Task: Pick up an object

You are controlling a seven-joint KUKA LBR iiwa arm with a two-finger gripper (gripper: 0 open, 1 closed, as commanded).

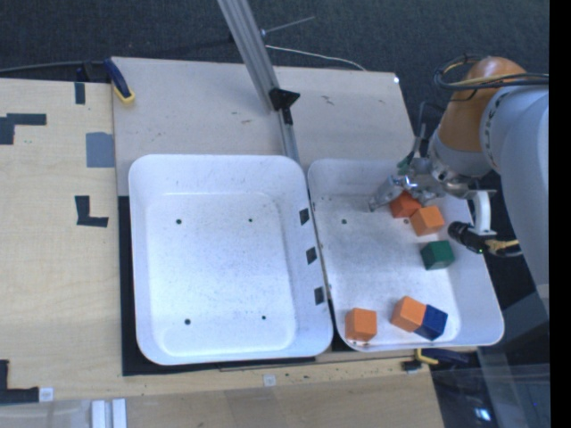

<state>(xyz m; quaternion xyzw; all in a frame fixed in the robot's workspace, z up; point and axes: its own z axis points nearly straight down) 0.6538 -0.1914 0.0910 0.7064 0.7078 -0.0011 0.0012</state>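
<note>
- Red-orange block (403, 206): lies in the right bin (357, 266), in its upper right part, directly at the tip of the hand (395, 191); contact between the two cannot be confirmed.
- Orange block (427, 220): touches or nearly touches the red-orange block on its lower right side, close to the bin's right rim.
- Green block (436, 255): sits just below that pair, near the right rim and apart from them.
- Hand: hovers low over the upper right of the right bin, pointing left and downward; whether it is apart or together cannot be told, and no block is visibly between its parts.
- Arm (500, 132): enters from the right, its orange band above the wrist, overhanging the bin's right edge.
- Front row: a second orange block (361, 324), a third orange block (409, 313) and a blue block (433, 321) lie along the bin's near rim; the blue one touches the third orange one.
- Open room: the centre and left of the right bin floor are bare.
- Left bin (214, 257): abuts the right bin along a shared edge on the surface (53, 239).
- Metal post (254, 52): slants across the far edge above the bins.
</note>
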